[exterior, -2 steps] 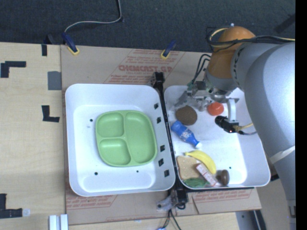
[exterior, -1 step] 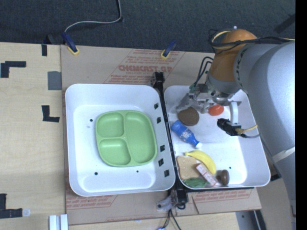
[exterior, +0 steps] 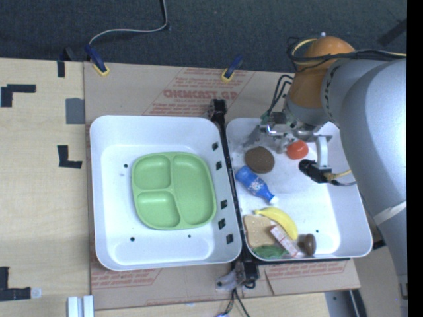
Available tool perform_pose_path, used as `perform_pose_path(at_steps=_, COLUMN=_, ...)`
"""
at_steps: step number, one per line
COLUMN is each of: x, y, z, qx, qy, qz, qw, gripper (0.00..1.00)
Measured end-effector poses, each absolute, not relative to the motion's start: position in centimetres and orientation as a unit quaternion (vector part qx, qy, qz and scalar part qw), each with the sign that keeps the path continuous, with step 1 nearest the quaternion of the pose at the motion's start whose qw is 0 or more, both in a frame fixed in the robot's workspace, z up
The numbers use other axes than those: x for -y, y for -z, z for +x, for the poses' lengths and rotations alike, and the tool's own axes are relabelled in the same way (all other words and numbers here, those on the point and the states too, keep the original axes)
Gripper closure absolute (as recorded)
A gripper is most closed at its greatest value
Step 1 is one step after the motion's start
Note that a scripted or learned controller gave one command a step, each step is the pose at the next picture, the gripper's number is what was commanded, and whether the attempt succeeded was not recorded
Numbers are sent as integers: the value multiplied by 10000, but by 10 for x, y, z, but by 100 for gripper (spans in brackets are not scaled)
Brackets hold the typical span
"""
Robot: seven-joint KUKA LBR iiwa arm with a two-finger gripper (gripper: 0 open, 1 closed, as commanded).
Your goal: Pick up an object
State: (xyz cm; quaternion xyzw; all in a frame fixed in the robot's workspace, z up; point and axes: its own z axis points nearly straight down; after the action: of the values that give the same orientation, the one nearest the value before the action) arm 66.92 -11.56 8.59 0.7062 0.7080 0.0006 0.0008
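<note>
Your gripper (exterior: pixel 272 132) sits low in right bin (exterior: pixel 344 233), just above brown cookie (exterior: pixel 259 159); can't tell its state. Orange ball (exterior: pixel 297 150) just beside.

In the right bin (exterior: pixel 344 240), the brown round object (exterior: pixel 259 159), orange ball (exterior: pixel 297 150) and blue bottle (exterior: pixel 254 184) crowd the far half beside the gripper (exterior: pixel 281 132). The banana (exterior: pixel 279 221), sandwich (exterior: pixel 260 230) and a small brown item (exterior: pixel 307 244) fill the near edge. Bare floor lies between, toward the right wall. The green divided plate (exterior: pixel 174 190) occupies the middle of the left bin (exterior: pixel 106 177), leaving its margins free.
</note>
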Motion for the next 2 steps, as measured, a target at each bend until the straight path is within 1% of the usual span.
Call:
perform_pose_path(at_steps=1, x=108, y=-87, z=590, qx=-7073, qy=-4, qz=7069, qw=13, gripper=0)
perform_pose_path(at_steps=2, x=101, y=-87, z=523, qx=-7072, qy=-15, qz=7070, qw=26, gripper=0)
